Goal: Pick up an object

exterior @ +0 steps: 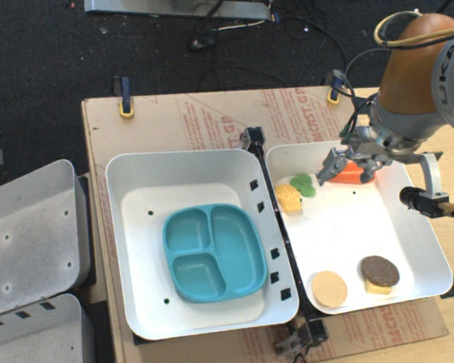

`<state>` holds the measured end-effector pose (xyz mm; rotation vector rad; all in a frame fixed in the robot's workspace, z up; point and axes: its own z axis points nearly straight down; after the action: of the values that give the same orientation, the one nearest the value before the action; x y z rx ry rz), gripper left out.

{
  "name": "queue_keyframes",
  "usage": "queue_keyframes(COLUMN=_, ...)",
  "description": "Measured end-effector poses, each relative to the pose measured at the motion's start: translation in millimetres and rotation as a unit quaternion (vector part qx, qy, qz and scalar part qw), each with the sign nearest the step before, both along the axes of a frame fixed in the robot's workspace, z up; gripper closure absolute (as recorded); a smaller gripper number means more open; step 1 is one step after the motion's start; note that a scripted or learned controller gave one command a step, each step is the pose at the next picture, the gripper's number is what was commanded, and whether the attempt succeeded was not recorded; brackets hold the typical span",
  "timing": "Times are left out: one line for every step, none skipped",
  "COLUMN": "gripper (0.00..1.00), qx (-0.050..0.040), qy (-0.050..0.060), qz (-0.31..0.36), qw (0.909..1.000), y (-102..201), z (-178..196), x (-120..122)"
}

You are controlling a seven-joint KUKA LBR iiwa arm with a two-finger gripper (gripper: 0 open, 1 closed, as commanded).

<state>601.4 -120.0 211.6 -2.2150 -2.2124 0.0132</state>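
Observation:
My gripper (348, 167) hangs low over the back of the right bin (348, 230), its fingers open and spread on either side of an orange object (350, 174). The orange object lies on the bin floor, partly hidden under the gripper. Just left of it are a green object (302, 185) and a yellow object (289, 199), touching each other near the bin's left wall. At the bin's front sit a round tan biscuit (329, 288) and a brown-topped round piece (380, 271).
The left bin (136, 223) holds a teal divided plate (214, 250). The arm's orange band (409, 61) and wrist rise over the right bin's back right corner. White lids (27, 224) lie left of the bench.

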Motion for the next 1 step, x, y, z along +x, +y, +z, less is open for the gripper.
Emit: queue_keyframes(gripper=0.00, qx=-0.0008, qy=-0.007, qz=0.001, qw=1.0000, y=0.3, z=8.2, x=2.8)
